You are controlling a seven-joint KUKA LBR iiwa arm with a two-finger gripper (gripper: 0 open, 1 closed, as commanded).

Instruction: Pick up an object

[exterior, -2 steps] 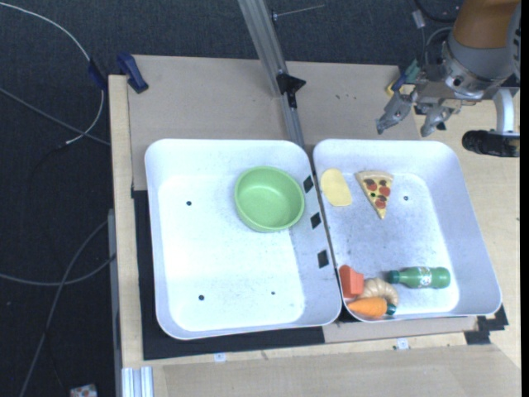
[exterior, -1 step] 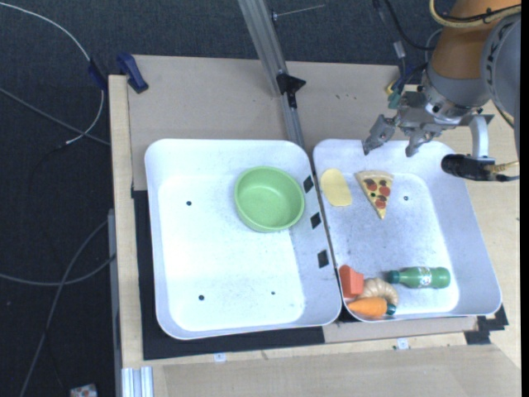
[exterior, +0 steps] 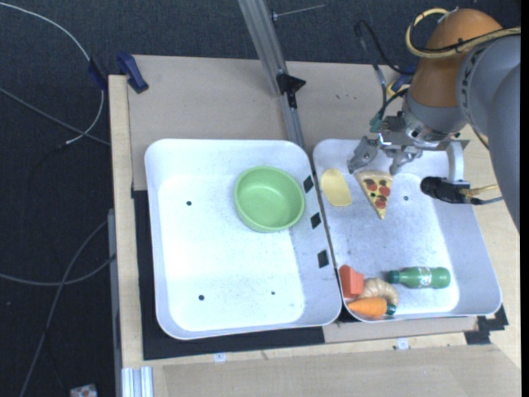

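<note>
Right now the likeliest target is the pizza slice, a toy wedge lying flat near the far end of the right bin, its crust toward the arm and its tip pointing down the bin. The gripper hangs just above the crust end with its fingers spread wide and nothing between them, which reads as lining up for a descent. Just left of the slice lies a pale yellow piece, close against the bin's wall, so there is little room on that side. At the near end, well apart, a green bottle lies on its side beside a cluster of an orange carrot, a red block and a tan piece. In the left bin sits a green bowl, upright. Both bins rest on the table.
</note>
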